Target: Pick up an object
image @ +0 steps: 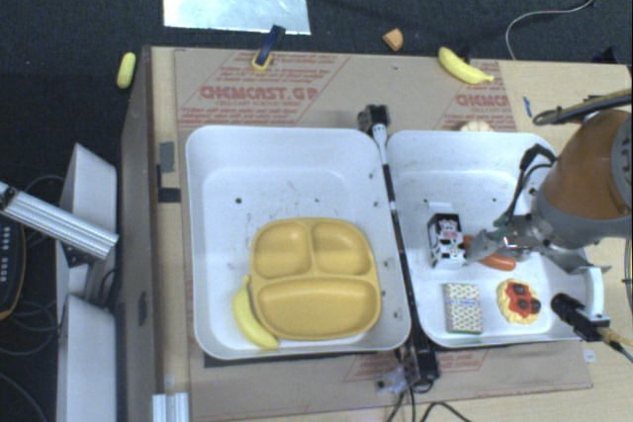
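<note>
A: The grey arm with the orange band reaches into the right shallow white plastic bin (465, 153). Its two-finger gripper (492, 247) is low over a small orange-red elongated object (501, 263), maybe a toy carrot or a sausage, I cannot tell which. This object lies near the middle of the right bin, just beside the small black and white box (446, 239).

B: Does the gripper hold it?

A: I cannot tell. The wrist covers the fingers, so how far they are open is hidden, and I see nothing clearly between them.

B: How should this step be done well?

A: In my judgement the gripper must come straight down and centred on the orange-red object, with the 2 fingers closing across its thin side. It must keep apart from the black and white box, because a push on the box could move the target. The round yellow toy with red pieces (519, 300) and the small patterned square block (462, 307) are nearer the front wall and should not disturb.

B: And which way does the object point?

A: Its long axis runs about left to right in the camera view, nearly level. The left end is under the gripper, so I cannot say which end is the tip
</note>
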